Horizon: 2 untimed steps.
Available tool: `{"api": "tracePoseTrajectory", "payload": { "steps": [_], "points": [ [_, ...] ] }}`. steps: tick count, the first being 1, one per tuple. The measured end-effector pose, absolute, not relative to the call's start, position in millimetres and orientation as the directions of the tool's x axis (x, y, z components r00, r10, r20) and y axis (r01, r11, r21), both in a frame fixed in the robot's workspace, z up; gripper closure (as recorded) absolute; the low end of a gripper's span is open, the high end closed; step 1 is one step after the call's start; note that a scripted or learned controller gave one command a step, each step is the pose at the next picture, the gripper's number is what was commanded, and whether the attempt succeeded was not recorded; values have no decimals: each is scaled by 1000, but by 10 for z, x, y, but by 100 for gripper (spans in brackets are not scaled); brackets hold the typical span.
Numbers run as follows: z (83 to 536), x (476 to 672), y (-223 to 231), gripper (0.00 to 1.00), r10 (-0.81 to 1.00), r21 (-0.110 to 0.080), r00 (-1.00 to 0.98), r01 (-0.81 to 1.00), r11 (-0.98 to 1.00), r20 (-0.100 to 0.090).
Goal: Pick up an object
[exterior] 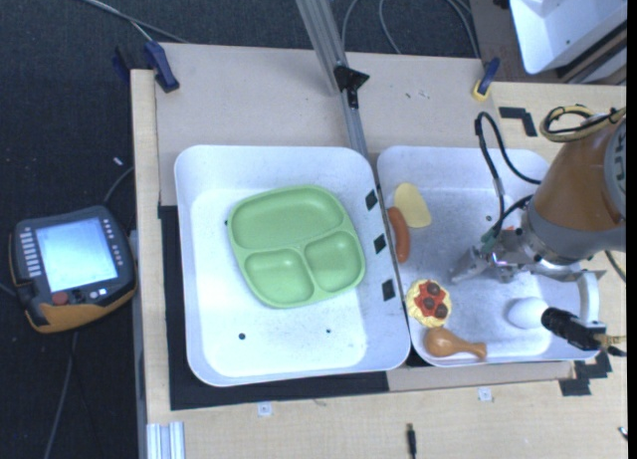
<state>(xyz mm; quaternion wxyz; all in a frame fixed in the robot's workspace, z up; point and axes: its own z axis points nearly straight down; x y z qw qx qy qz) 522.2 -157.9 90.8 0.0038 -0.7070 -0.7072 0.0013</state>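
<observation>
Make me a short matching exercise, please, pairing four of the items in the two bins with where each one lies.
Things:
1. green divided plate
2. white egg
3. sausage
4. drumstick

Places:
A. right bin, along its left wall
B. left bin, near its middle
C. right bin, at its front edge, just below the small pizza
D. right bin, towards its right front corner, beside the arm

Pairs: 1-B, 2-D, 3-A, 4-C

tray [296, 245] in left bin [199, 278], toys right
</observation>
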Motion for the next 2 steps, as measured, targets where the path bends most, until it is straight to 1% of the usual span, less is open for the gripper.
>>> {"api": "tracePoseTrajectory", "payload": {
  "steps": [1,2],
  "points": [
    [1051,5241,-1583,100,1000,0,0,1000,0,2],
    [1633,5319,-1506,100,1000,7,-2,1000,2,-2]
  ]
}}
